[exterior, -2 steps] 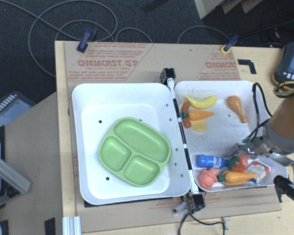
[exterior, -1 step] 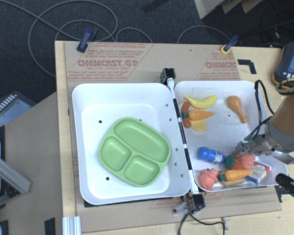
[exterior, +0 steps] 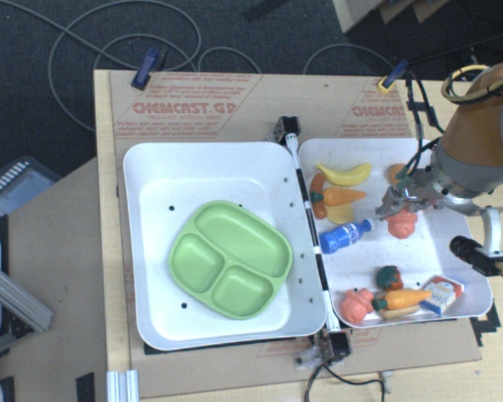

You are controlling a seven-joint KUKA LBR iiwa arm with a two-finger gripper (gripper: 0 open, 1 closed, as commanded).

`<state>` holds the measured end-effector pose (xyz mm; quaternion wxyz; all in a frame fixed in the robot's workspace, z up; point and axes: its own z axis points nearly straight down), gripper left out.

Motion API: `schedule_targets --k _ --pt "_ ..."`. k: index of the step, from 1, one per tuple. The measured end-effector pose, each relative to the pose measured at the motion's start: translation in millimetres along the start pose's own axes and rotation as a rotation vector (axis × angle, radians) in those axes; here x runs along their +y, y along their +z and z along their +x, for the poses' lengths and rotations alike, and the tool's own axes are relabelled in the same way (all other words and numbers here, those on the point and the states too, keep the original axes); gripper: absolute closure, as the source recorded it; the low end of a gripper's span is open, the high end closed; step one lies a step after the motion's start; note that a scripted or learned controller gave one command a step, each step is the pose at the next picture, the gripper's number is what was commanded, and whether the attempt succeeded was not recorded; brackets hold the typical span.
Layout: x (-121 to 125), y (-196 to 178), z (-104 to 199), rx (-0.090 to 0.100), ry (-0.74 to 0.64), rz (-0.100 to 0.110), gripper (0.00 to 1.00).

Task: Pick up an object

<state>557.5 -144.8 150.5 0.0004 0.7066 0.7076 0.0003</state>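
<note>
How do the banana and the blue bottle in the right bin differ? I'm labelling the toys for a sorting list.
The banana is yellow and curved; the blue bottle is blue with a white cap, and straight. The banana lies near the bin's far wall, the bottle nearer its middle, close to the divider between the bins. The banana lies roughly crosswise, while the bottle is angled, cap pointing up-right. Both lie flat in the right bin, neither between the end effector's fingers.

Toys crowd the right bin (exterior: 362, 151), while the left bin (exterior: 151, 174) lies open around its green tray (exterior: 230, 260).
</note>
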Motion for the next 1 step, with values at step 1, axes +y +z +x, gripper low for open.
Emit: schedule_targets --k 1 --pt "-20.4 -58.1 106.6 0.000 0.000 0.000 1.00"
